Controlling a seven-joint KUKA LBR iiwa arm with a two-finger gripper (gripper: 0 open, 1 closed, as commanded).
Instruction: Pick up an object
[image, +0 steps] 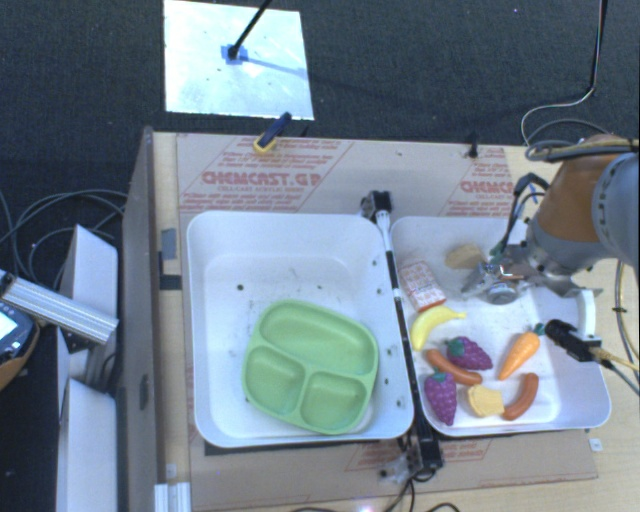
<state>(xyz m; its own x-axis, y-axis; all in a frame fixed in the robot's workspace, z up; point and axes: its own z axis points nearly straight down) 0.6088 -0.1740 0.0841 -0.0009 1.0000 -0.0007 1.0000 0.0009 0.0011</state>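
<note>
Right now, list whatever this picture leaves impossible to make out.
- Gripper fingers, camera view: small and blurred against the right bin floor, so open or shut cannot be told, nor whether anything sits between them.
- Arm: cut off by the right edge.
- Print on the small box: too small to read.
- Pale item by the gripper: too blurred to identify.
- Tray underside and the left bin floor beneath it: hidden by the tray.

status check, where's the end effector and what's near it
End effector low in the right bin, fingers unclear. Nearest: tan piece, not gripped. Banana, carrot and the rest lie loose nearer the camera. Green tray in the left bin.
</note>
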